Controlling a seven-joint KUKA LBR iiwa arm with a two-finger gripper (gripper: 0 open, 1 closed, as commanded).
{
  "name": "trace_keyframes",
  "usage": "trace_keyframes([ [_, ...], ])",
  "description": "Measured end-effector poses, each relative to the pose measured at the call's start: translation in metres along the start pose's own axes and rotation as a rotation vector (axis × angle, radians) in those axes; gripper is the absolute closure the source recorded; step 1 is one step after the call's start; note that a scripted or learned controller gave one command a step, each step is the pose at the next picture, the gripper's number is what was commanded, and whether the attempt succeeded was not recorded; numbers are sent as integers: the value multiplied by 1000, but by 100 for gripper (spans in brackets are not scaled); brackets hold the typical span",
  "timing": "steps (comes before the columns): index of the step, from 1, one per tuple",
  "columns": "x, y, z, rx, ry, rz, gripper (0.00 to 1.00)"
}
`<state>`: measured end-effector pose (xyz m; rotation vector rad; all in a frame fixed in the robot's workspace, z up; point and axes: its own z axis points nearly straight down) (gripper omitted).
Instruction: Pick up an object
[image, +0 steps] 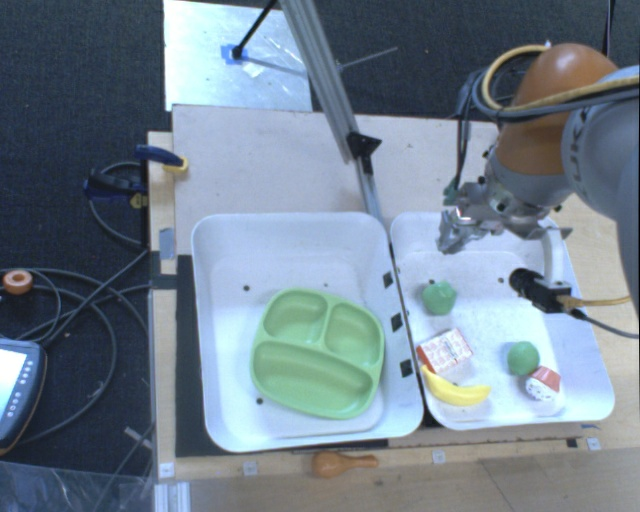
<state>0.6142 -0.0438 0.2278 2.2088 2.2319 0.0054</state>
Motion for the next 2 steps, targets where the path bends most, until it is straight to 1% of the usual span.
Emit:
trace_keyframes([
  [1, 49, 30, -7, -1, 1, -1, 100],
  [2, 99, 50, -16, -1, 1, -1, 100],
])
